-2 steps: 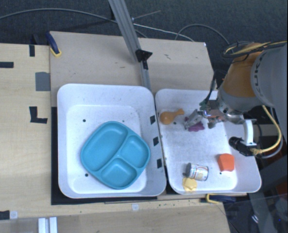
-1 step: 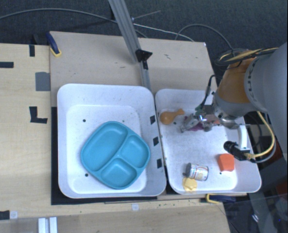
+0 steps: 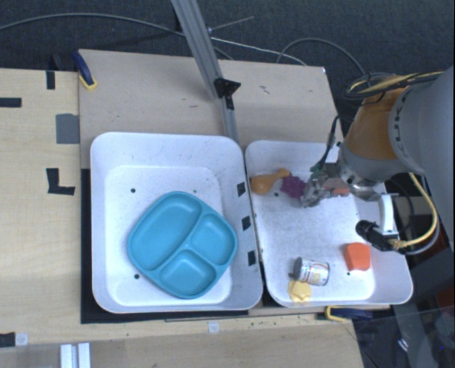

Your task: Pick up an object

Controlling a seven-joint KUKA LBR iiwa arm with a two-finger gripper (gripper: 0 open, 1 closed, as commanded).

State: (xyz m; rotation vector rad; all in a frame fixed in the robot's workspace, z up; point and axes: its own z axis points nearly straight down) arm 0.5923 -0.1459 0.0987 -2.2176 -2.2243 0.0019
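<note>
Two shallow white bins sit side by side on the tabletop (image 3: 158, 98). The left bin (image 3: 104, 205) holds one thing: a blue divided plate (image 3: 182, 244) with three compartments, lying flat and turned at an angle, toward the bin's near right part. The right bin (image 3: 388, 282) carries the small items. At its far left, close to the wall it shares with the other bin, lies an orange-tan pear-shaped piece (image 3: 269, 180), and just beside it, on its right, a purple lump (image 3: 292, 185); the two look to be touching or very nearly so. Near the front edge a small can (image 3: 312, 271) with a pale label lies on its side, and a yellow piece (image 3: 300, 290) sits against it on the near side. An orange block (image 3: 357, 257) stands apart to the right of the can. The grey arm with its orange band (image 3: 373, 129) comes in from the right and reaches down into the far part of the right bin. Its gripper (image 3: 313, 196) is low over the bin floor, right next to the purple lump on the lump's right side. Whether the fingers are released or clenched, cannot tell; the tips are too small and blurred, and nothing can be made out between them. A grey metal bar (image 3: 200, 41) slants across the far tabletop.
</note>
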